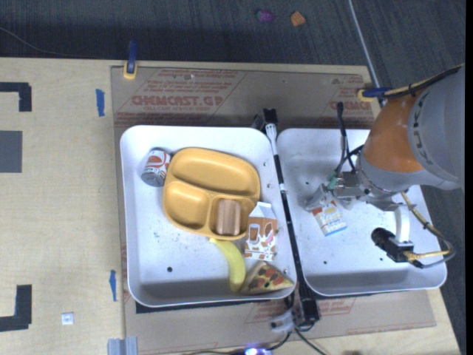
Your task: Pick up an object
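gripper low in the right bin, beside a small carton

arm [414,135] reaches into the right bin [355,272], its gripper [325,196] just above a small white packet [329,219] lying flat. how wide the pincer stands cannot be told. this looks like the approach step, nothing lifted. the left bin [140,272] holds a yellow divided tray [196,180], banana [233,263], soda can [154,166] and pizza slice [264,278]. next calls for closing squarely on the packet.

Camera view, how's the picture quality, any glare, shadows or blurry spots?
In the camera view, lighting is even and soft; the white bins look bright with mild glare, not washed out. The yellow tray and banana cast only faint shadows. The arm at the right is close to the lens and slightly soft, and the gripper area is cluttered and hard to read.
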{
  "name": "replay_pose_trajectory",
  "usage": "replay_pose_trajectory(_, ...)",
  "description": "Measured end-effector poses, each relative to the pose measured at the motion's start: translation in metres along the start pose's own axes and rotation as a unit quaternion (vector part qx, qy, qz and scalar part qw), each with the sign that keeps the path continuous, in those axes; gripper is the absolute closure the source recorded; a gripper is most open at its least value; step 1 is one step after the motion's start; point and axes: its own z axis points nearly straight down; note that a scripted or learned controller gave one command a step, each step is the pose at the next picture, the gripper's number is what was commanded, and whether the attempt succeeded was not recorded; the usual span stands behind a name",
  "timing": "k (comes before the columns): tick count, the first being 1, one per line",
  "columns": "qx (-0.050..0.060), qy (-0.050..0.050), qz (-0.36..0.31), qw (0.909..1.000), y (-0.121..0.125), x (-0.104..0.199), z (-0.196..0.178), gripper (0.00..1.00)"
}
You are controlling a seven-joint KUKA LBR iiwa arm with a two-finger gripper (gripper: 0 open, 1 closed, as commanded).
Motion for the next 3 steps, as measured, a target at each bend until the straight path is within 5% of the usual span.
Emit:
replay_pose_trajectory(1,-0.002,-0.003,0.001,1.0000,0.001,-0.002,-0.011,1.00)
replay_pose_trajectory(2,0.007,0.003,0.000,1.0000,-0.048,0.058,-0.097,1.00)
replay_pose_trajectory(3,0.008,0.003,0.000,1.0000,-0.080,0.093,-0.097,1.00)
